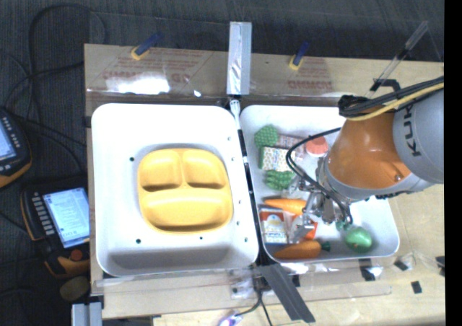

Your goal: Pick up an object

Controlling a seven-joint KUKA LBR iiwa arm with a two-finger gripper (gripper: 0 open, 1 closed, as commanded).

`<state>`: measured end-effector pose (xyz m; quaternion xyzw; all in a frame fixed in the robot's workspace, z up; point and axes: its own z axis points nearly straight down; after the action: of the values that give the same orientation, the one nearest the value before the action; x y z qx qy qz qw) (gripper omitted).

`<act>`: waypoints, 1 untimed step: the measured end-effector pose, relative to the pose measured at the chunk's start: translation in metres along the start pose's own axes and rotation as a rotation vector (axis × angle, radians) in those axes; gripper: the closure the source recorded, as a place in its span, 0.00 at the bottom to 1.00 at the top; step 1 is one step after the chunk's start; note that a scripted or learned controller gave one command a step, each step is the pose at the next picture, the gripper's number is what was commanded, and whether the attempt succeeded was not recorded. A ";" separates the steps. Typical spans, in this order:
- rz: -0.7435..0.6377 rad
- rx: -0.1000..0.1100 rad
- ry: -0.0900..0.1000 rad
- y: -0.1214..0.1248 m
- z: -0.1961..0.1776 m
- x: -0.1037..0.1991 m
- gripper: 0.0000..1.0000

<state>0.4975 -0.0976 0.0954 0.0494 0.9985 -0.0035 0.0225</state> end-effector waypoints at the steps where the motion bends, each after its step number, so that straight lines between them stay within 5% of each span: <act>1: 0.016 0.000 0.001 -0.001 0.000 0.000 0.00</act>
<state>0.4972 -0.0986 0.0954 0.0573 0.9981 -0.0032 0.0221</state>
